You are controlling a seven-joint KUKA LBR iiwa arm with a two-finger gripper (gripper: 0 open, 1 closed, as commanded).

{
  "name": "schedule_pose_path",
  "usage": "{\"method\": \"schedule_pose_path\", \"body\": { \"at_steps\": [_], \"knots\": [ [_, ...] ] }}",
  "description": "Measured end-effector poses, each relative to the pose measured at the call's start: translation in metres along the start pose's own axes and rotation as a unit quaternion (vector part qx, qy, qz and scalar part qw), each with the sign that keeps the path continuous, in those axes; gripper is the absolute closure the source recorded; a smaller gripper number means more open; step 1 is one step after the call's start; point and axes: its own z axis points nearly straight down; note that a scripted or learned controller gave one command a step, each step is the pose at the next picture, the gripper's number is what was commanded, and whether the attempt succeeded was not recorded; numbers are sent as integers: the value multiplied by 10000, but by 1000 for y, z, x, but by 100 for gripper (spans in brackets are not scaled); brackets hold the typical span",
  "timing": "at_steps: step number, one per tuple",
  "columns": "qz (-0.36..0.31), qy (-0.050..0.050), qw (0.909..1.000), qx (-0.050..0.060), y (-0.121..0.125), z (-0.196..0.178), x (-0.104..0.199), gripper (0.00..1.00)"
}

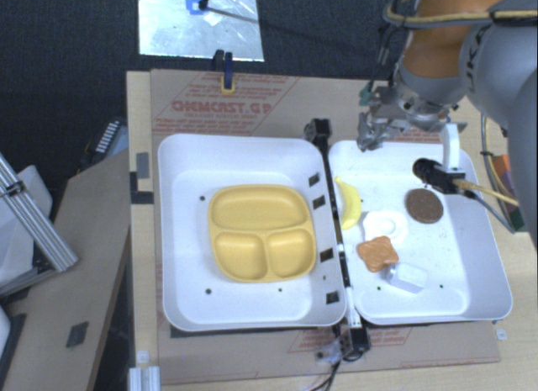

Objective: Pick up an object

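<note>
A brown printed cardboard sheet [227,99] is spread over the desk [101,213], beyond which dark floor [67,44] and a shiny silver sheet [200,11] are seen. In the left shallow white bin [181,213] a yellow three-compartment plastic tray [256,231] is laid. In the right shallow white bin [471,246], near to far, lie a small translucent block [407,277], an orange toast-shaped piece [377,251], a flat white disc [388,224], a brown round disc [424,206] and a yellow curved banana-like piece [350,201]. The claw [372,139] is poised over that bin's far edge, no object is seen in it, and whether it is open or closed cannot be told.
</note>
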Motion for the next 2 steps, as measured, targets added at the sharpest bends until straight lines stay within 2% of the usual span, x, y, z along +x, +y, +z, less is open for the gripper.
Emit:
{"method": "schedule_pose_path", "body": {
  "at_steps": [1,2],
  "knots": [
    [-2,2,10000,-3,8,-3,54,100],
    [-5,4,10000,8,0,12,108,100]
  ]
}}
